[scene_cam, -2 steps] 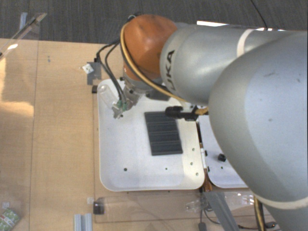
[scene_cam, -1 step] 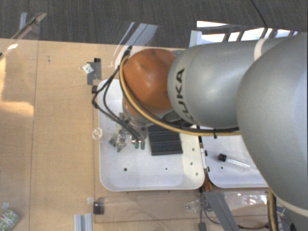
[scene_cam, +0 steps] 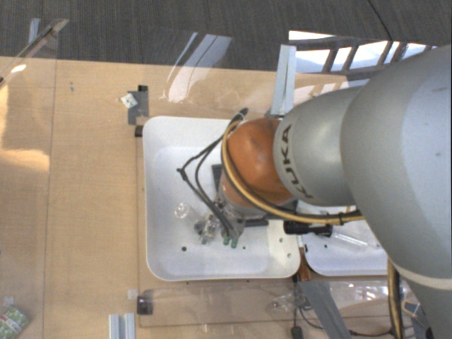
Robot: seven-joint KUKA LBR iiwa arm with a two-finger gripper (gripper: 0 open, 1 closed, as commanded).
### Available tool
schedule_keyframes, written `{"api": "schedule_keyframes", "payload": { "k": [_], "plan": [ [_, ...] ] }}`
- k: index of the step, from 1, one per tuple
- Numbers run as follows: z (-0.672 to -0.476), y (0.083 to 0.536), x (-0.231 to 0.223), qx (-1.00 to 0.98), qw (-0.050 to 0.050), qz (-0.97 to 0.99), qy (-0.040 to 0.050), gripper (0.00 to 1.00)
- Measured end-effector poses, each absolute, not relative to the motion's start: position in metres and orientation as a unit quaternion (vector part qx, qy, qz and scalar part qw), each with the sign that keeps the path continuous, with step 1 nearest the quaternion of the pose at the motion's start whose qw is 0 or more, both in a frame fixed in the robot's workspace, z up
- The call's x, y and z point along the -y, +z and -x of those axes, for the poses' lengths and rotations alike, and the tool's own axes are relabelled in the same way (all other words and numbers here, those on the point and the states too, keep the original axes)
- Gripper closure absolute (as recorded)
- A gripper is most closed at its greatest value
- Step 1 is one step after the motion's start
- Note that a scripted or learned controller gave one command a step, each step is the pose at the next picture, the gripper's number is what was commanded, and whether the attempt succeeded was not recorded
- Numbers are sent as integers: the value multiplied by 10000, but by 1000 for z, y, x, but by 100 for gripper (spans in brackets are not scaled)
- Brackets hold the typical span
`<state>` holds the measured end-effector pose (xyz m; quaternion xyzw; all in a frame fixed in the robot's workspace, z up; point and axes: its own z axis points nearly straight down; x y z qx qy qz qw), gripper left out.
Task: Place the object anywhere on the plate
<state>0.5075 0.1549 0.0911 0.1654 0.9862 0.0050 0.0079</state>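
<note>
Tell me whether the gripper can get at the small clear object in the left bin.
Probably yes: the gripper hangs low just right of the clear object, with bare bin floor between them.

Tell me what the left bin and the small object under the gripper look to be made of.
The left bin looks like moulded white plastic, smooth and matte, with rounded corners and a soft rim. The small object beside the gripper looks clear and glossy, glass or clear plastic; it shows faint glints and the white bin shows through it. Too small to be sure.
</note>
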Motion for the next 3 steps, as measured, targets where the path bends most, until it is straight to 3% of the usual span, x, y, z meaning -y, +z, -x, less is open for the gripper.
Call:
{"api": "schedule_keyframes", "payload": {
  "k": [1,2,3],
  "plan": [
    [-566,143,-189,-9925,40,-1219,27,100],
    [-644,196,-223,-9988,53,490,24,100],
    [-669,242,-236,-9769,38,-2136,23,100]
  ]
}}
